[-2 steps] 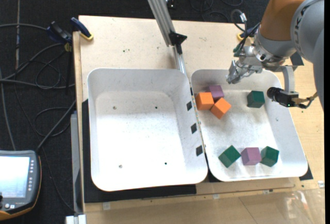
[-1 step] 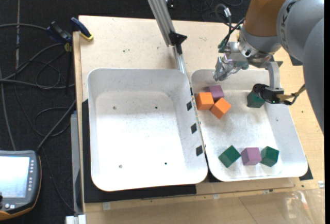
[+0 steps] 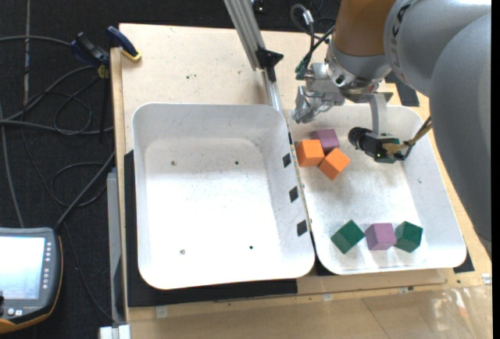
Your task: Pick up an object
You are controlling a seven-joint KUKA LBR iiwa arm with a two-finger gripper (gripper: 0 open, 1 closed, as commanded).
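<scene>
The orange block [image 3: 310,151] nearest the gripper [image 3: 306,112] sat in the right bin [image 3: 437,197], toward its 11 o'clock corner, touching a second orange block [image 3: 336,164] at its 4 o'clock and a purple block [image 3: 328,138] at its 1 o'clock. The gripper hung just above and at 12 o'clock of this cluster, close to the wall shared with the left bin [image 3: 211,197]; whether its fingers were open or closed could not be told, as they were small and dark against the wrist, and no block was seen between them.

To do the step well, the arm would probably need to come down squarely over one block and set the fingers across two free faces, not across faces pressed against a neighbour. The tight cluster looked awkward for that; a finger could land on top of the next block or push the group aside.

The blocks were near-cubes with no clear long axis. The first orange block lay roughly square to the bin, the second turned about a quarter toward a diamond. Two green blocks [image 3: 348,237] [image 3: 408,236] and another purple one [image 3: 380,236] lay at 5 o'clock, more open to approach.
</scene>
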